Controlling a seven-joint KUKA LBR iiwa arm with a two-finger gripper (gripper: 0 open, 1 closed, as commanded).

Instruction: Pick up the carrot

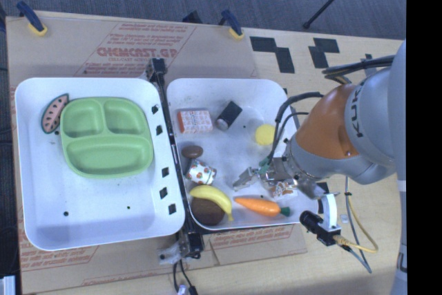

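Now the gripper [250, 177] hangs low in the right bin [207, 90], fingers spread, nothing between them.

Just below it, the carrot [257, 205] lies flat near the bin's front wall: smooth, tapered orange, green at its right end. Beside it sit a curved yellow banana [214, 198] and a round brown fruit [208, 213]. Over in the left bin [41, 224] there's a glossy green divided plate [107, 135].

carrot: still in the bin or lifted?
In the bin. The carrot lies flat on the right bin floor near its front edge; the gripper is above-left, not around it.
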